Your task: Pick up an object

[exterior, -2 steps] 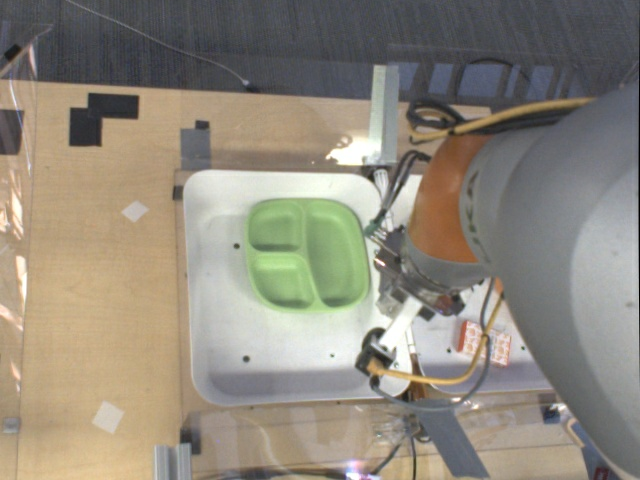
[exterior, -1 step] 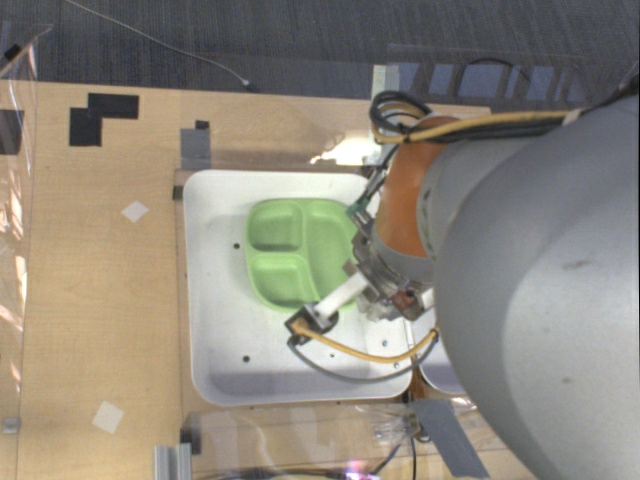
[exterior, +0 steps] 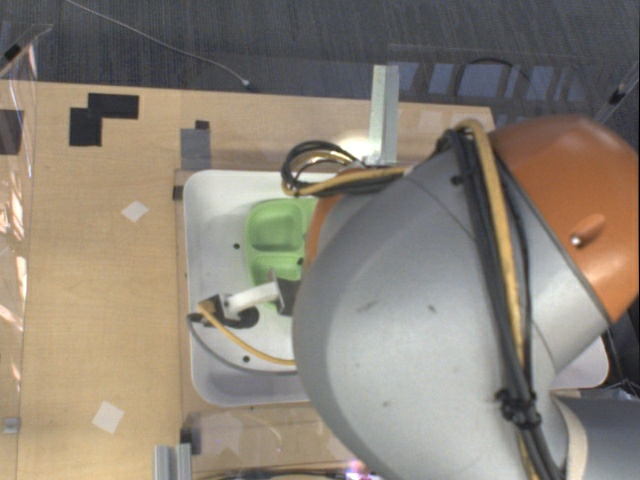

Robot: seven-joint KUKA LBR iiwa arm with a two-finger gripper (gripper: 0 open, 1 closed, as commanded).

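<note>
A light green square cup lies in the left white bin, in its upper middle part, hollow side facing up. My gripper hangs low over the bin at the cup's lower right edge, very close to it or touching it. The big grey arm hides most of the gripper, so I cannot tell whether anything is held. The cup's right side is hidden behind the wrist.
The arm covers the right of the left bin and nearly all of the right bin. A metal post stands behind the bins. The wooden bench stretches to the left, with black tape marks at its far corner.
</note>
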